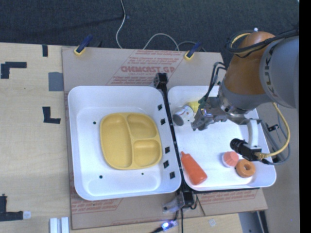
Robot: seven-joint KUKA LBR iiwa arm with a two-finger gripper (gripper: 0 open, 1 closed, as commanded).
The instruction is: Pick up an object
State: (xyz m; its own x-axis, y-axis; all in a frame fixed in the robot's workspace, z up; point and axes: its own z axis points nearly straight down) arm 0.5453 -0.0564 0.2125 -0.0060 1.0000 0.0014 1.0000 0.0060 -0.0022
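Note:
My gripper [200, 122] hangs over the upper left part of the right bin [214, 144], below the grey arm with its orange band. Just left of it lies a small grey and white cylinder [182, 115], and a yellow object [194, 105] peeks out beside the wrist. An orange carrot-shaped object [193, 168] lies at the bin's lower left. A pink object [229, 158] and a brown doughnut [245, 169] sit at the lower right. I see nothing between the gripper and the bin floor.
The left bin [82, 106] holds a yellow divided plate [130, 140]. A black divider [166, 125] runs between the two bins. Cables and a black fitting [242, 147] hang from the arm over the right bin's right side.

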